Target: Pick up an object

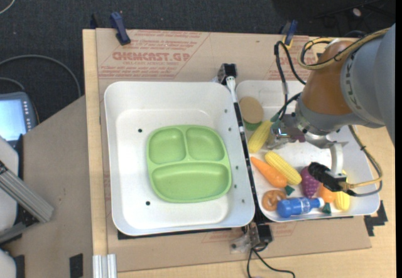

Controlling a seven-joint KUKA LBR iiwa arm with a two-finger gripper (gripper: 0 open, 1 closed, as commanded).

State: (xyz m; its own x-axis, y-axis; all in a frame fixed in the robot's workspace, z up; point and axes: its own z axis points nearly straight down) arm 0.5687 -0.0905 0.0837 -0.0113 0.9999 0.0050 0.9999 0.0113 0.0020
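Note:
The right bin (264,90) holds several toy foods. An upright yellow corn cob (258,137) leans by the bin's left wall. A second corn cob (283,168) and an orange carrot (269,172) lie below it. Purple grapes (309,182), a blue bottle (300,207), a brown pretzel (272,198) and a tan round piece (251,109) are also there. My gripper (281,132) is low in this bin, just right of the upright corn cob and very close to it. The wrist hides its tip.
The left bin (119,145) holds a green divided plate (187,163). A black divider bar (237,121) runs between the bins. The arm's grey and orange body (342,85) covers the right bin's upper right part. Cables (295,60) loop near the bin's far edge.

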